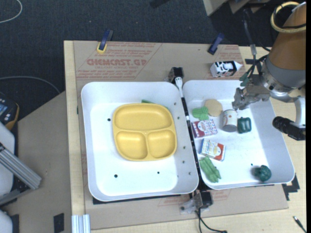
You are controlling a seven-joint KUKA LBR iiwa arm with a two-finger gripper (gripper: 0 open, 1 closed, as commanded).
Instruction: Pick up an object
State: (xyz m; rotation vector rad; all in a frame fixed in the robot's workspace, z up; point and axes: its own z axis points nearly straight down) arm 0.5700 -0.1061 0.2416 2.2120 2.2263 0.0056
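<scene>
Nearest me, below-left of my gripper [239, 104], lies a green leafy plastic toy [210, 169]. Just beneath the gripper sits a small silver metal can [228, 121]. Whether anything is gripped I cannot tell; no pick looks completed.

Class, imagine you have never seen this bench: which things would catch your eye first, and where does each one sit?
The big yellow divided tray in the left bin stands out first. Next comes the arm's claw, hanging over the right bin above a scatter of small items, among them a silver can and a dark green toy near the front corner.
</scene>
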